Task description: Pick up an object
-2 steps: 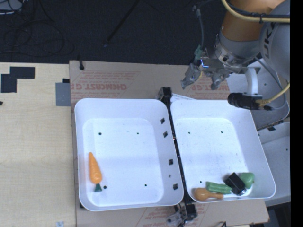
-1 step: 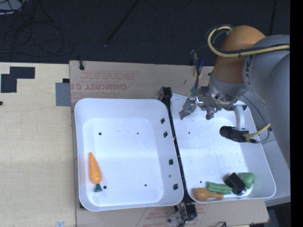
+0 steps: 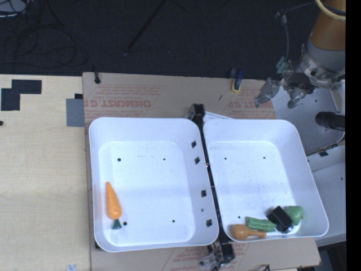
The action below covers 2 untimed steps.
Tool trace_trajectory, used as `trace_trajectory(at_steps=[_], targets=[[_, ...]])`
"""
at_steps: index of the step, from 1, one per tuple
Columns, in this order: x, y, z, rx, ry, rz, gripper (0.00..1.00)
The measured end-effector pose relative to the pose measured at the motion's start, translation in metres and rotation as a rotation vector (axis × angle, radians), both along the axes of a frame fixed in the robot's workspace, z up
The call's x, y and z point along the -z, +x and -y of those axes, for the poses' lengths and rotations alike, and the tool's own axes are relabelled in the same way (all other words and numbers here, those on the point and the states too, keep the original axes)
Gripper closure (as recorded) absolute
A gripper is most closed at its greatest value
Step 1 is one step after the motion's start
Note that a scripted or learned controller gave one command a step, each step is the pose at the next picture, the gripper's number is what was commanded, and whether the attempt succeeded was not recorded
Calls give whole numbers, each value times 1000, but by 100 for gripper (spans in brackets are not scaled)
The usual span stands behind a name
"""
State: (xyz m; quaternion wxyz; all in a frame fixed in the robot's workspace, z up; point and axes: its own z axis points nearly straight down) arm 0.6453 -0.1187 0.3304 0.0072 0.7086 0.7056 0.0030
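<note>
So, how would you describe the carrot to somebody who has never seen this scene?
Look in the left bin, near its front left corner. The carrot lies there alone: a small orange cone with a dark green tip, far from the pile in the right bin.

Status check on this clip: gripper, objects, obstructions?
Gripper open, above right bin's far edge, holding nothing. Toy carrot in left bin; cluster at right bin's near corner. Path clear.

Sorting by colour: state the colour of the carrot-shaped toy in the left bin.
Orange carrot-shaped toy, dark green stem; camera view.

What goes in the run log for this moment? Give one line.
gripper: open, above right bin's far edge, holding nothing | carrot: left bin | task: not started
</note>
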Motion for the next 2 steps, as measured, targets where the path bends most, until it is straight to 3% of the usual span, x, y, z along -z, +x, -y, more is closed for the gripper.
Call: trace_trajectory(at_steps=[1,2], targets=[[251,-4,31,-2,6,-21,0],[136,0,-47,-11,8,-8,0]])
